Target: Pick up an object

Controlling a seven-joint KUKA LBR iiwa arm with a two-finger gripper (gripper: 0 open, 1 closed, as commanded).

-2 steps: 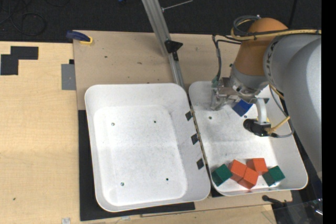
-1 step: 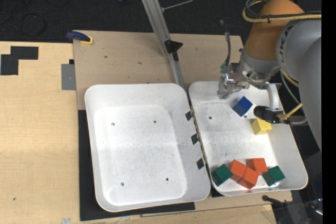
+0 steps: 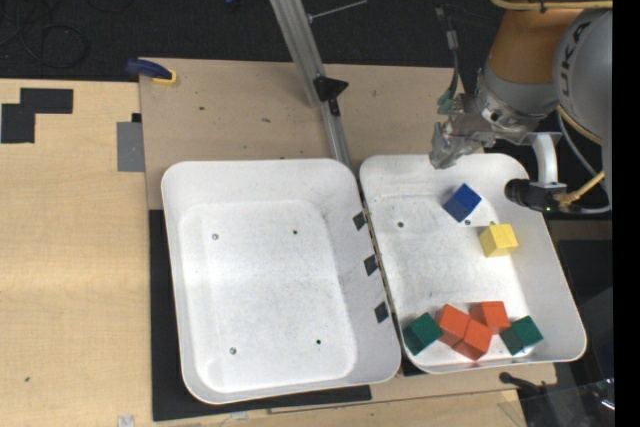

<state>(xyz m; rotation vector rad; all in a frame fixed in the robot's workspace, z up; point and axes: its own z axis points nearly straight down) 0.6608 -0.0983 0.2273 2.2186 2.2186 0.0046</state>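
The right bin (image 3: 420, 255) holds several small blocks. A blue block (image 3: 462, 203) lies near its far side, with a yellow block (image 3: 498, 239) just right of and nearer than it. Along the near edge sit a green block (image 3: 422, 331), two orange blocks (image 3: 466, 329) pressed together, and another green block (image 3: 521, 334). My gripper (image 3: 446, 147) hangs over the bin's far rim, a little above and left of the blue block, with nothing visible between its fingers. Whether the fingers are apart is too small to tell.
The left bin (image 3: 265, 275) lies beside the right one, with black clips (image 3: 368, 263) along the shared edge. A slanted metal rail (image 3: 300, 35) rises behind the bins. The orange arm band (image 3: 545, 25) looms at the upper right.
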